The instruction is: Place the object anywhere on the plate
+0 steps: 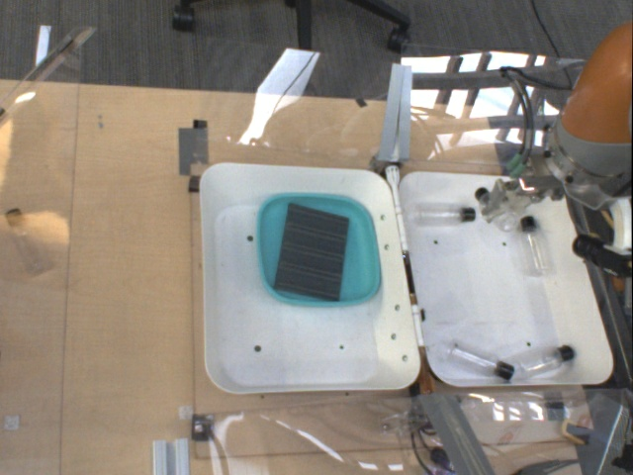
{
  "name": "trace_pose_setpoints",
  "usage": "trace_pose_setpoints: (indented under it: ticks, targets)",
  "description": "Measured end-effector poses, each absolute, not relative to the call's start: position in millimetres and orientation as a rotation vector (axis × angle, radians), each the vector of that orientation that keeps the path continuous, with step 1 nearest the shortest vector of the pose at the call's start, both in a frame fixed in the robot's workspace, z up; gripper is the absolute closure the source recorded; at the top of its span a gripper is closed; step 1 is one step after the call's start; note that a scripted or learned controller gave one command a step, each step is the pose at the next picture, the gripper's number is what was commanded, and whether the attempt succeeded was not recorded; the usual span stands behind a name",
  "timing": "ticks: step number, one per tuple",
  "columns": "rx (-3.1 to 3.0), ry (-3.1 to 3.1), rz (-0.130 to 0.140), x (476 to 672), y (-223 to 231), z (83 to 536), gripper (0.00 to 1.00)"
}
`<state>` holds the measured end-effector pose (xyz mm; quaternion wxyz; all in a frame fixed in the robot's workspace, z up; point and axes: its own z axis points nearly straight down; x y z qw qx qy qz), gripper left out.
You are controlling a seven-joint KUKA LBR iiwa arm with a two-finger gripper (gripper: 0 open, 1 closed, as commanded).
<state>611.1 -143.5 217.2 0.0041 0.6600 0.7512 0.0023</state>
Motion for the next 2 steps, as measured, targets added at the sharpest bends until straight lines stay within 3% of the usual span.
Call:
trace_pose_setpoints:
  ticks: [1, 2]
  targets:
    - [1.929, 2.474, 0.006, 615.1, -50.4, 185.7, 1.00]
    - [1.930, 2.473, 0.007, 615.2, -50.7, 186.0, 0.00]
